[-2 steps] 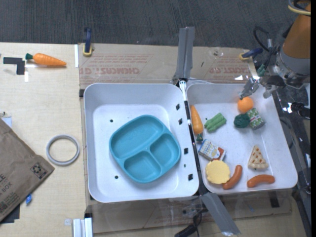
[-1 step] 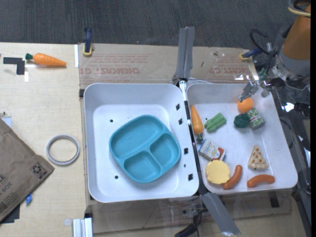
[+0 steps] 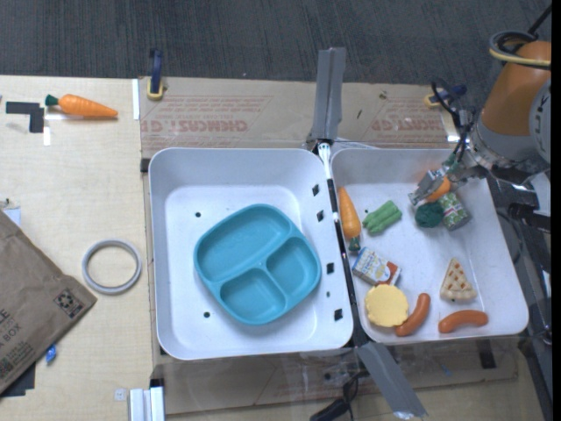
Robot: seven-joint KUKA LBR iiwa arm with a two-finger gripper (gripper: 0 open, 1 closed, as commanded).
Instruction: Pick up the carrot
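– carrots, where do they lie?
– two of them. far left, one carrot lies on the bare bench, outside both bins, leaf end pointing left. the other carrot is in the right bin, lying lengthwise against its left wall, just past the divider from the left bin and its blue tray.
– which one is meant?
– my guess is the one in the right bin, since the arm works there. a green piece lies just beside it on the right and a small packet near its lower end.
– how will it handle?
– it looks like a toy: light, stiff and smooth, so likely a bit slippery. the taper matters, since a thin tip could squirt out.
– so where to grip?
– across the thick middle, i'd say, pinching along the wall's line, because the wall leaves little room on that side.
– and the gripper?
– it's well apart from the carrot, over at the bin's upper right, above a dark green lump. i can't tell whether it's spread or pressed together; something orange shows at its tip, too small to read.
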